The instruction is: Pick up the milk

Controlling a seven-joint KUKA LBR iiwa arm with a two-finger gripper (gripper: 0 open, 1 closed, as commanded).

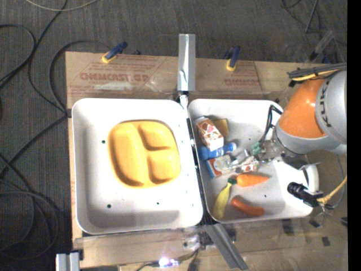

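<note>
Two white bins are set side by side. A yellow tray is seen in the left bin. The gripper is positioned low in the right bin, beside the milk, a carrot and a banana.

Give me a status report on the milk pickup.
Gripper low in right bin, beside carrot. Milk upright at bin's left wall, not held. Blue bottle between them.

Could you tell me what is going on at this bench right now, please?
The grey arm with the orange band reaches into the right white bin, its claw low among the items beside the small white and orange milk carton. An orange carrot, a yellow banana and a yellow divided tray lie untouched.
</note>
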